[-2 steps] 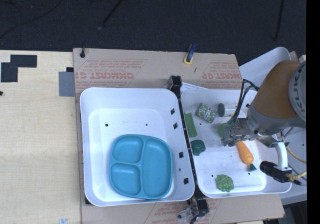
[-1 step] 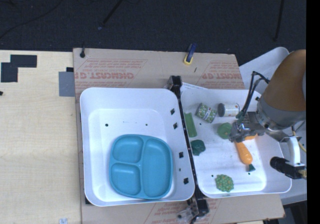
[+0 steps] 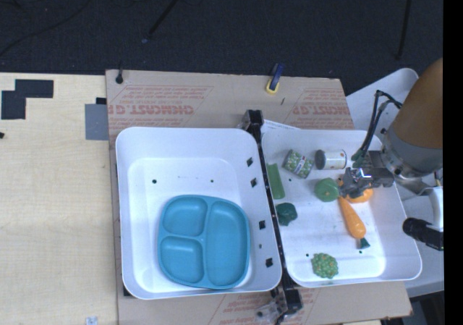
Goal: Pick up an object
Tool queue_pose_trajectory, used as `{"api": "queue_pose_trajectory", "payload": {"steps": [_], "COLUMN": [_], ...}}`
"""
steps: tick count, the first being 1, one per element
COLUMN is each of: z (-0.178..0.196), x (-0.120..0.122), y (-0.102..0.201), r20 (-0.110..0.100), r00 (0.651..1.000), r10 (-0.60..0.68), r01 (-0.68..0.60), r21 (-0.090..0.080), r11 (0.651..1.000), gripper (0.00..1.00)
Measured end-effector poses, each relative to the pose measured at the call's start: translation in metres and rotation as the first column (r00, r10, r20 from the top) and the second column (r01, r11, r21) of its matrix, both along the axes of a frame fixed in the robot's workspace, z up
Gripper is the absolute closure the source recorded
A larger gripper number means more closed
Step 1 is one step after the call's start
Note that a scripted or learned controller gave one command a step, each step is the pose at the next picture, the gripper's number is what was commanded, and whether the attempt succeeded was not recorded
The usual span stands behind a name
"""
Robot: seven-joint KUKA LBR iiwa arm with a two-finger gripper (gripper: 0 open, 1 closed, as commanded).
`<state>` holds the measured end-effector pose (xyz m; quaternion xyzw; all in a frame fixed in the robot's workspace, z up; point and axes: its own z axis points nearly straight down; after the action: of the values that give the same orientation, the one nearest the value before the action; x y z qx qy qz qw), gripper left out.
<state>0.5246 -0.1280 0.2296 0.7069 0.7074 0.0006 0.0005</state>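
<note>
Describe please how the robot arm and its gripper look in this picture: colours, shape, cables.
The arm is grey, with a broad orange band above the wrist, rounded like a cylinder. Black cables loop along its side down to the wrist. The gripper is small, dark and metallic; its details are too small to tell.

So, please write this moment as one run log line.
gripper: over right bin, at carrot top | grasp: unconfirmed | blue tray: left bin
</note>
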Motion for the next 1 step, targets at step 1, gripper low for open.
{"api": "queue_pose_trajectory", "payload": {"steps": [1], "z": [0.0069], "x": [-0.0135], "y": [0.0519], "r20": [-0.005], "r00": [1.0], "r10": [0.003], "r01": [-0.003], "r21": [0.003], "r11": [1.0], "gripper": [1.0]}}
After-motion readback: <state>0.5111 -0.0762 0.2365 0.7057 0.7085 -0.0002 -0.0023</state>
